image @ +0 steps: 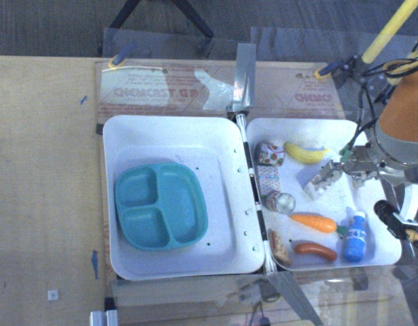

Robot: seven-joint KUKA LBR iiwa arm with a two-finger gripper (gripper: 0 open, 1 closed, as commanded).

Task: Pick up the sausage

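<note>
Right at the near edge of the right-hand bin lies the sausage, reddish brown, flat on the bin floor with its long axis running left to right, close along the near wall. Just to its left a small speckled biscuit-like piece sits by the divider, and just to its right a blue bottle stands, tight company on both ends. One step farther back is the carrot, orange, lying nearly parallel to the sausage and just beyond it.

Now up to the claw: it hangs over the middle of the same bin, on the end of the grey arm with its orange band coming in from the right. The fingers look parted a little with nothing between them, so it carries nothing, though how wide the gap is I can't quite judge from here.

So here's the relation that matters: the sausage lies toward the near wall from the claw, past the carrot, almost straight below it in this view. My read is the claw has to travel nearward over the carrot and close across the sausage's short width, front to back.

Farther off, a banana and a small can rest near the far wall. The left bin holds a teal divided plate.
</note>
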